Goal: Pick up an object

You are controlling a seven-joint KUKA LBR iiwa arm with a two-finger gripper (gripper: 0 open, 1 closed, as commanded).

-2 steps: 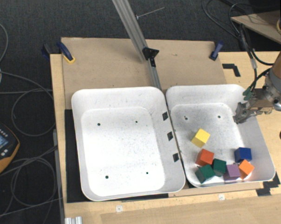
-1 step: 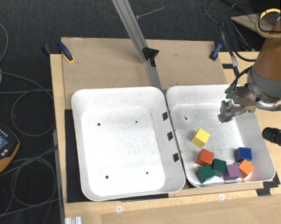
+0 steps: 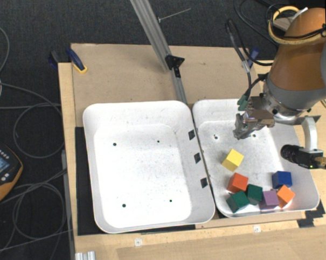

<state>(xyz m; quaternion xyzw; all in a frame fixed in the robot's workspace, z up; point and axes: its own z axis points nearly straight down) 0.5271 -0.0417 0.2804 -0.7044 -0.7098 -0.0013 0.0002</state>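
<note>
Seven blocks (image 3: 233,160) lie in the right bin (image 3: 205,117); end effector (image 3: 243,130) finger state unclear.

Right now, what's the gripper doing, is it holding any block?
Gripper: over the right bin, above the yellow block; nothing seen between its fingers, open or shut cannot be told.

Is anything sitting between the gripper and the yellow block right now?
Nothing visible. The gripper sits above bare bin floor in the right bin, and the yellow block lies apart from the other blocks, with open floor between it and the gripper.
</note>
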